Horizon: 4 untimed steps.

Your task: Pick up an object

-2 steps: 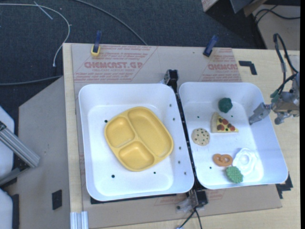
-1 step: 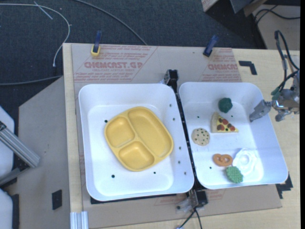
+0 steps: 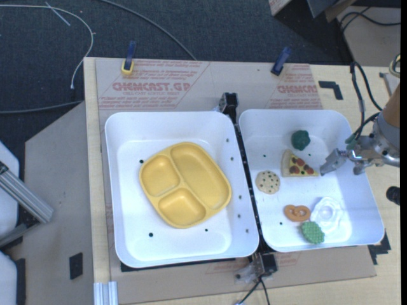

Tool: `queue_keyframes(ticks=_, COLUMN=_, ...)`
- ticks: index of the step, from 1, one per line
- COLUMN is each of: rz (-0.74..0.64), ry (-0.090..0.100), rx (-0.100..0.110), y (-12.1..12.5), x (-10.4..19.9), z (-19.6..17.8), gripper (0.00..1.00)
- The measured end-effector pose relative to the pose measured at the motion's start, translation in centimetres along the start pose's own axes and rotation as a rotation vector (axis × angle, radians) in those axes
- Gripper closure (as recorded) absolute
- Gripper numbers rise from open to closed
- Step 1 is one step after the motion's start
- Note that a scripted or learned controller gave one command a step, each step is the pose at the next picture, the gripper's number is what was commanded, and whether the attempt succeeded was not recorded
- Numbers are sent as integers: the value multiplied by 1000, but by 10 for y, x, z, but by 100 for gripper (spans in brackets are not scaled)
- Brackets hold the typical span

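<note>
Two white bins side by side on a tan board [image 3: 159, 81] over dark carpet [image 3: 51, 49]. Left bin [image 3: 121, 138]: yellow divided tray [image 3: 184, 183]. Right bin [image 3: 267, 122]: pizza slice [image 3: 297, 165] at centre, dark green piece [image 3: 300, 139] above it, cookie [image 3: 268, 182] left, pretzel [image 3: 296, 213] below, white toy [image 3: 327, 212] and green piece [image 3: 313, 232] lower right. Gripper [image 3: 334, 162] just right of the pizza slice, nothing visibly held; finger state impossible to tell.
</note>
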<state>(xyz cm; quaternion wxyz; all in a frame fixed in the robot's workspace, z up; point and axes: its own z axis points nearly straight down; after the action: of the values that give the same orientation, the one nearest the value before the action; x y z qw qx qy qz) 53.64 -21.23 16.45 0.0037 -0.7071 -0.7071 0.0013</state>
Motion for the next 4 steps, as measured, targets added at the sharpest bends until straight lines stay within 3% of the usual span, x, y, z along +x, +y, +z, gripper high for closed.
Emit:
queue_keyframes(ticks=1, rz=1, ry=0, rx=0, y=-7, x=-5, z=59, gripper=0)
queue_keyframes(ticks=2, rz=-1, ry=1, rx=-3, y=-7, x=-3, z=81, gripper=0)
queue_keyframes(ticks=3, rz=-1, ry=-1, rx=-7, y=-6, x=-4, z=68, gripper=100)
queue_keyframes(ticks=4, rz=-1, ry=-6, rx=-15, y=-4, x=-2, z=4, gripper=100)
